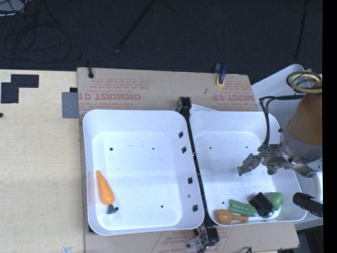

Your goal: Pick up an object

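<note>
My gripper [259,166] hangs open over the middle of the right bin [226,141], with nothing between its fingers. Below it, along that bin's front wall, lie a green pea pod [241,207], a black block [261,204], a light green piece [274,198] and an orange-yellow gourd-shaped toy [230,216]. The black block rests partly on the green items. An orange carrot [104,187] with a small green top lies at the front left of the left bin [137,123], far from the gripper.
A black divider rail [190,157] runs between the two bins. The arm's orange band [310,120] and cables fill the right side above the right bin. A black cylinder [309,203] sticks out at the right bin's front right corner.
</note>
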Motion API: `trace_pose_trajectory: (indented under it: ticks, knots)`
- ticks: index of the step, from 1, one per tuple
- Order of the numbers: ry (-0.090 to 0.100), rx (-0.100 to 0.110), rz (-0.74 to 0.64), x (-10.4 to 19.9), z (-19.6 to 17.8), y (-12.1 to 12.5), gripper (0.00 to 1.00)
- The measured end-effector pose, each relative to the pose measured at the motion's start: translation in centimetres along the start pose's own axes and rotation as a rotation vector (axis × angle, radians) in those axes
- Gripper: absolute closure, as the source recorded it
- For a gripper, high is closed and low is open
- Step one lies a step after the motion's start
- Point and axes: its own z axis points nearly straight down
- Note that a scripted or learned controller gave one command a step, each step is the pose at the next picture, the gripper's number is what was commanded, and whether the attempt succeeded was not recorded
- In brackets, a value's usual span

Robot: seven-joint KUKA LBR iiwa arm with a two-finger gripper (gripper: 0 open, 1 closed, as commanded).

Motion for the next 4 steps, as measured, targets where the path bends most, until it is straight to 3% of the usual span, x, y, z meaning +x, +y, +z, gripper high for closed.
trace_pose_trajectory:
  ticks: [1,2,3,4]
  knots:
    - [0.003,0.005,-0.006,5.2,8.4,3.4,0.0]
    - [-0.005,-0.007,0.008,-3.7,-3.0,-2.4,0.0]
    - [-0.003,-0.008,-0.004,-1.8,11.0,6.5,0.0]
    - [0.002,0.0,-0.005,5.4,4.0,2.3,0.0]
